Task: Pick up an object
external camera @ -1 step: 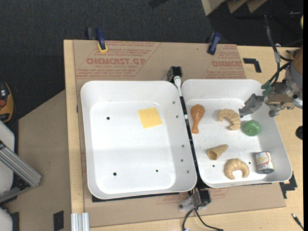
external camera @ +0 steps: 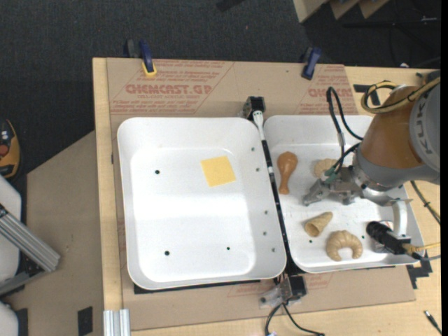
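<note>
My gripper (external camera: pixel 316 194) hangs spread, grasping nothing, low in the right bin (external camera: pixel 301 254), between the drumstick (external camera: pixel 286 168) and cone (external camera: pixel 318 223). Approach step, I judge; next needs centring over one, then closing.

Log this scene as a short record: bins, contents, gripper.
left bin: yellow square
right bin: drumstick, cone, croissant, pale item partly behind the arm
gripper: low over the right bin, between drumstick and cone, nothing seen between its fingers
arm: reaches in from the right
</note>
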